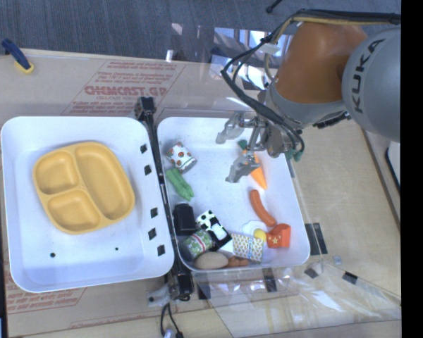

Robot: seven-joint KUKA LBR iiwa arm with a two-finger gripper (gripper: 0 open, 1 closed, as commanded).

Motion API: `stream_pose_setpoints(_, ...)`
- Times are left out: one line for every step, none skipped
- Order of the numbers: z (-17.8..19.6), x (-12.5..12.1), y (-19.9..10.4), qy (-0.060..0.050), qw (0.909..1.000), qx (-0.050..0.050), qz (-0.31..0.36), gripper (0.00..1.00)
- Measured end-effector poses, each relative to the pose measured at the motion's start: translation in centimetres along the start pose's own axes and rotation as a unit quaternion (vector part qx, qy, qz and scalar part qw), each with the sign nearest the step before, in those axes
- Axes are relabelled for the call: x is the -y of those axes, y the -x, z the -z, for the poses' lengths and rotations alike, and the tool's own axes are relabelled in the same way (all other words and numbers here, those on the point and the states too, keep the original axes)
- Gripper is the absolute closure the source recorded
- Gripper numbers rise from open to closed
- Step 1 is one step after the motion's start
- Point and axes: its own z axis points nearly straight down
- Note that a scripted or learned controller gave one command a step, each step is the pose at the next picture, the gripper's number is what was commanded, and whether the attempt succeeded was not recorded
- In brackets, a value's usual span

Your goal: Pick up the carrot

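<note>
Where the right bin [299,210] lies nearest the camera, a jumble of toy food is seen: a sausage [262,208], a red carton [278,236] and a small can [196,243]; further back, against the right wall, the carrot [258,176] is found, orange and tapered, green at its top. It is judged light, rigid and smooth, best taken across its thicker middle; the hand [245,162] is poised just over it, spread wide, nothing held.

Yellow divided tray [82,186] in left bin [14,259]; sausage [261,208], small can [181,156], green pod [179,184] in right bin [301,224].
</note>
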Motion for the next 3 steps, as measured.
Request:
stream_pose_setpoints(-1.6, 6.1, 2.1, 0.0, 0.9988, 0.001, 0.049, 0.0)
stream_pose_setpoints(-8.2, 8.9, 4.2, 0.001, 0.9964, -0.001, -0.084, 0.0)
stream_pose_setpoints(-15.3, 8.8, 5.0, 0.002, 0.9968, -0.002, -0.079, 0.0)
